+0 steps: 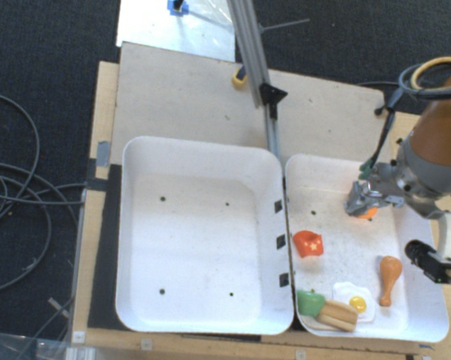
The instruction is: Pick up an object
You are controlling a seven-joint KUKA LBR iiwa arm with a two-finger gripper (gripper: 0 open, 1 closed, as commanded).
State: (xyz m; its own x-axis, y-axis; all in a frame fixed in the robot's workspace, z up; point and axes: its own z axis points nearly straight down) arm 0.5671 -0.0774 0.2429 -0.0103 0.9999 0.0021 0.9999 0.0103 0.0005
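My gripper (362, 203) hangs low over the back of the right bin (324, 180), pointing down. A small orange object (373, 211) peeks out right beside its tip; I cannot tell whether they touch. In the same bin lie a red piece (308, 243) near the middle, an orange-brown drumstick (390, 278) to the right, a fried egg (355, 300), a green piece (309, 300) and a tan bun (337, 315) at the front.
The left bin (136, 204) sits next to the right one, sharing a raised wall with black clips (281, 240). A grey slanted pole (255, 51) crosses the back. A black part (425, 259) on the arm overhangs the right bin's right side.
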